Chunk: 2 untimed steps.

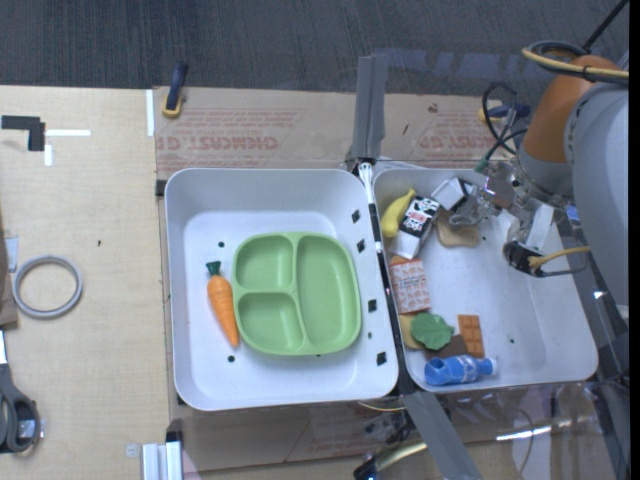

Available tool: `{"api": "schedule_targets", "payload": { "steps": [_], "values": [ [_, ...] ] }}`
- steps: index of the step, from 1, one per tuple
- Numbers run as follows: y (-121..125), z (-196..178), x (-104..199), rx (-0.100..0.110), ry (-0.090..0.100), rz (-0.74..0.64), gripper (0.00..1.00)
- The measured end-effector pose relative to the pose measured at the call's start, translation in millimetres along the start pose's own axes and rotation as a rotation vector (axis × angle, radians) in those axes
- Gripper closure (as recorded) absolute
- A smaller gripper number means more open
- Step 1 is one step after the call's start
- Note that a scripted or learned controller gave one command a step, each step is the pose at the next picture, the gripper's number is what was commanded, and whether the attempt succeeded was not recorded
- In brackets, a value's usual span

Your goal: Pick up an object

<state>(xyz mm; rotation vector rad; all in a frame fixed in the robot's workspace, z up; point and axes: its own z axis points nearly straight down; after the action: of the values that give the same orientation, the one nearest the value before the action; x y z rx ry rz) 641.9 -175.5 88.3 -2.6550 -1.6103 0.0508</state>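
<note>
Two shallow white bins sit side by side on the desk, a green divided plate (298, 294) filling the middle of the left bin (185, 268) with a toy carrot (223, 305) lying just beside its left rim. The right bin (540, 338) holds the clutter: a banana (396, 211) and a small black-and-white carton (419, 215) near the far left corner, a red-printed packet (409, 285) along the left wall, and, toward the near edge, a green leafy toy (432, 330), a brown wafer-like block (470, 334) and a blue bottle (458, 370) lying on its side. The grey arm (600, 158) reaches in from the right, its claw (472, 206) low over the bin's far side, near the carton and just above a tan flat piece (459, 232); whether it is parted or closed cannot be told from this angle. A grey ring (45, 286) lies on the desk's left edge.
</note>
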Motion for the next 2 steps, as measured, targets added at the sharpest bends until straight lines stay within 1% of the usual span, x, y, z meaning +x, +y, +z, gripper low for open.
{"api": "schedule_targets", "payload": {
  "steps": [1, 2],
  "values": [
    [1.9, -9.9, 2.8, -0.015, 0.002, -0.003, 1.0],
    [-0.1, -7.5, -0.3, -0.004, -0.003, 0.0, 0.0]
  ]
}}
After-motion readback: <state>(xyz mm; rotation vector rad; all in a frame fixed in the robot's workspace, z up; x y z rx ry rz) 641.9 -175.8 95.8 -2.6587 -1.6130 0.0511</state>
